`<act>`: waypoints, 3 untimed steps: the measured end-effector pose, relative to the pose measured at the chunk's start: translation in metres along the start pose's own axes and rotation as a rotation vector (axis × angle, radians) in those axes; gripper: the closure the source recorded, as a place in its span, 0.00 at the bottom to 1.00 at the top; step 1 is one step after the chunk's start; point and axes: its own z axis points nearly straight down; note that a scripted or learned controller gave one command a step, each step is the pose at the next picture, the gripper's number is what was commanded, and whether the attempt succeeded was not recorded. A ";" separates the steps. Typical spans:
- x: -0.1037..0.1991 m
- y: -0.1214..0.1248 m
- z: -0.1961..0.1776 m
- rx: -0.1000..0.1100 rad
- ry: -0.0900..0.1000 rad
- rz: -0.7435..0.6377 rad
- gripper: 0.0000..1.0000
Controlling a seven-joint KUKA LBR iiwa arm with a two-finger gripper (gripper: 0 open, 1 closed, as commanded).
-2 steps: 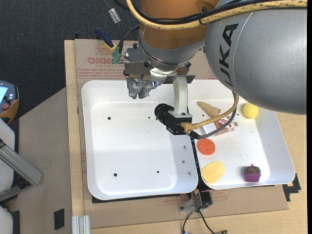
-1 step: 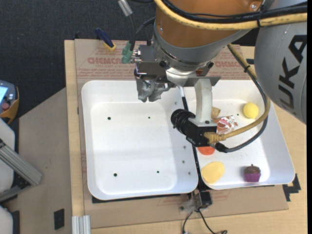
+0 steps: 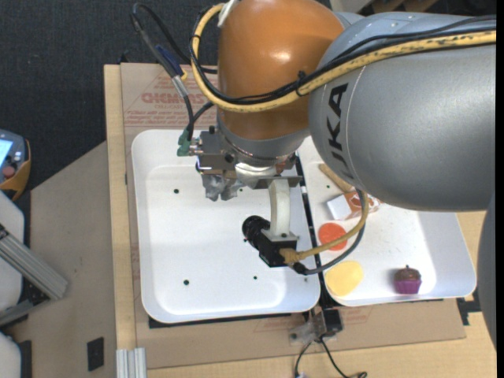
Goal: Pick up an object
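Where the cardboard sheet (image 3: 150, 97) carries the two containers on the tabletop, the left bin (image 3: 161, 219) lies under and to the left of the end effector (image 3: 220, 186), its white floor marked by a few small dark dots. The right bin (image 3: 450, 252) sits well to the right of the end effector and holds the things that could be picked. A small white block (image 3: 339, 206) lies closest, with an orange disc (image 3: 331, 234) just below it. A yellow piece (image 3: 345, 277) sits lower again, at the bin's near edge, and a purple object (image 3: 407, 280) lies furthest right.

The arm (image 3: 409, 109) comes in from the right, bulking over the right bin's far half. Its orange band (image 3: 268, 53) stands above the end effector, which points down over the upper middle of the left bin. Whether the end effector is spread or pressed together cannot be told, and nothing shows in its grasp.

The arm's grey body hides much of the right bin's upper part. A yellow cable (image 3: 350, 235) loops down in front of the orange disc.
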 end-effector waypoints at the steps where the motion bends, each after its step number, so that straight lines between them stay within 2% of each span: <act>1: 0.001 -0.028 -0.110 -0.023 0.012 -0.005 1.00; 2: 0.000 0.010 -0.002 -0.003 0.001 0.000 1.00; 3: 0.001 -0.028 -0.061 -0.018 0.010 -0.005 1.00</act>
